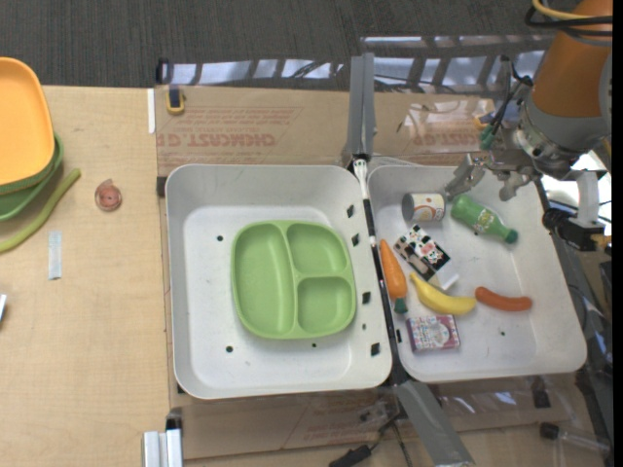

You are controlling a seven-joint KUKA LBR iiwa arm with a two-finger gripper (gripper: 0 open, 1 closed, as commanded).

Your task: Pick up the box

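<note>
Arm (pixel 574 66) cut off by frame edge

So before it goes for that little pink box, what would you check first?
1. Box lies in the right bin: ok.
2. Top of the box uncovered: ok.
3. Room beside it: not ok, the banana lies close above it.
4. End effector over the box: not ok, it hangs at the bin's far edge by the green bottle.
5. End effector carrying nothing: cannot tell.
</note>
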